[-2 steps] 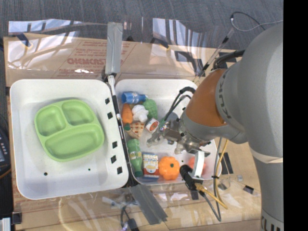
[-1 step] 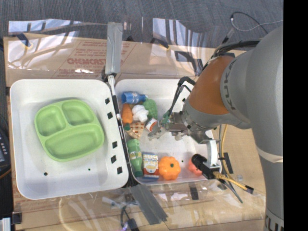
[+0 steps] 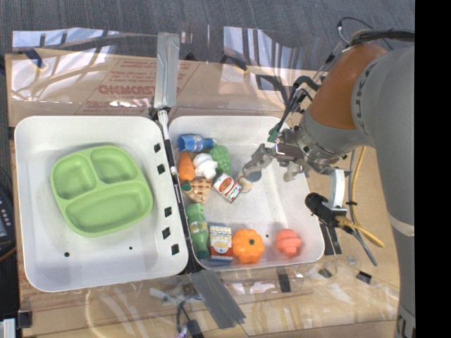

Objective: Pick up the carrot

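Nearest, along the right-hand shallow white bin's (image 3: 303, 213) front wall, sit a boxed carton (image 3: 220, 241), an orange toy pumpkin (image 3: 248, 246) and a pink toy (image 3: 287, 241); bare floor lies above them. Farther back, the small orange carrot (image 3: 185, 166) hugs the left wall, at nine o'clock from the two-finger gripper (image 3: 251, 170), whose fingers spread over a red-labelled can (image 3: 225, 187). Beyond lies a blue bottle (image 3: 195, 144).

We look down on a grey ribbed carpet (image 3: 141, 5) along the top. Below it lies a bench (image 3: 106, 83) covered in brown cardboard under clear, glaring plastic sheet (image 3: 63, 65). A strip of grey tape (image 3: 166, 69) runs down the cardboard. More grey tape (image 3: 218, 298) sits at the front edge.
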You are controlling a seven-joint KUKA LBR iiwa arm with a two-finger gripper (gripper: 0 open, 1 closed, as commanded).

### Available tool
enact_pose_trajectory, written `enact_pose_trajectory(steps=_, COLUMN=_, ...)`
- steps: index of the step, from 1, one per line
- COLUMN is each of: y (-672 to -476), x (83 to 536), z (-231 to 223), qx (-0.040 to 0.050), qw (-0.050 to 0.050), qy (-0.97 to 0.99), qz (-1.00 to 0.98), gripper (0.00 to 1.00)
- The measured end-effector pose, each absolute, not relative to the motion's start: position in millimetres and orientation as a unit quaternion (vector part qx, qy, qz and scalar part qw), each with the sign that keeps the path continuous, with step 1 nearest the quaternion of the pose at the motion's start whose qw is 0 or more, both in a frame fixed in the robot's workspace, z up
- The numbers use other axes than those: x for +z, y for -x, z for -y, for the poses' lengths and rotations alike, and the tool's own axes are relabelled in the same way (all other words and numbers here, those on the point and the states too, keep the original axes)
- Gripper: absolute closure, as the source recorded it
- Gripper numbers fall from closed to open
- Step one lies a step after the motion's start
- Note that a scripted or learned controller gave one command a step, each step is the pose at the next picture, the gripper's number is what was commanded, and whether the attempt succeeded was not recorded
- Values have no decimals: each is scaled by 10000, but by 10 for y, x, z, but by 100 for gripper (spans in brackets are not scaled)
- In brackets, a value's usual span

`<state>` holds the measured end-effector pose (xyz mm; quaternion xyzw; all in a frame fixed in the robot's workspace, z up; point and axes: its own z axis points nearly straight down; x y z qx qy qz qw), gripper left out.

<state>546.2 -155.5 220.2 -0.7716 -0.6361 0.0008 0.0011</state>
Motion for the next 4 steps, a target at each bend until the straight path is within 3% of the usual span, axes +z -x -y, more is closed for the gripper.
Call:
enact_pose_trajectory(steps=1, y=-4774, x=1513, z=979, qx=18, qw=29, qy=7278, qz=6858, gripper=0)
enact_pose_trajectory(steps=2, y=-5290, x=1910, z=870, qx=9, qw=14, qy=7246, qz=6892, gripper=0)
enact_pose_trajectory(steps=3, y=-4765, x=1920, z=559, qx=12, qw=21, qy=6826, qz=7308, gripper=0)
enact_pose_trajectory(steps=4, y=-4750, x=1291, z=1559, qx=18, qw=29, qy=7562, qz=6543, gripper=0)
